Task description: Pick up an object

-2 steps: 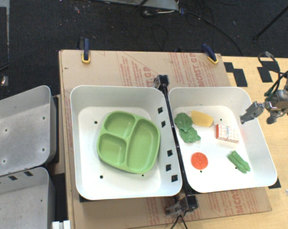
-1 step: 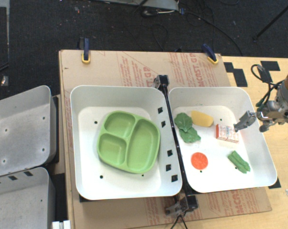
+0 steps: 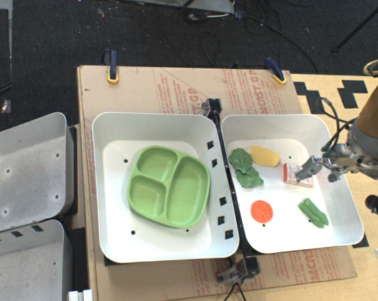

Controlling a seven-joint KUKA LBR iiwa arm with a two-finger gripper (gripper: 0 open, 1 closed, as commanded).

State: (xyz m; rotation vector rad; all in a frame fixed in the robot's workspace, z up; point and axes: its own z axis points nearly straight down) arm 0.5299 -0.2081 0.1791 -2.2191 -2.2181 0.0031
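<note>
Cardboard (image 3: 176, 86) covers the bench beneath two white bins. We take the right bin (image 3: 273, 125) as our landmark. Left of it, the left bin (image 3: 113, 130) bears a green divided plate (image 3: 169, 185). Inside the landmark, from left to right, lie a green leafy piece (image 3: 245, 168), a yellow piece (image 3: 265, 155), an orange disc (image 3: 261, 211), a red-and-white piece (image 3: 297, 174) and a green strip (image 3: 313, 212). At its right wall the gripper (image 3: 319, 165) reaches in; we judge its fingers apart, seemingly just beside the red-and-white piece.

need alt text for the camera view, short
The gripper reaches in from the right over a small red-and-white object in the right bin, which also holds a yellow piece, green leafy piece, orange disc and green pod. The left bin holds a green divided plate.
</note>
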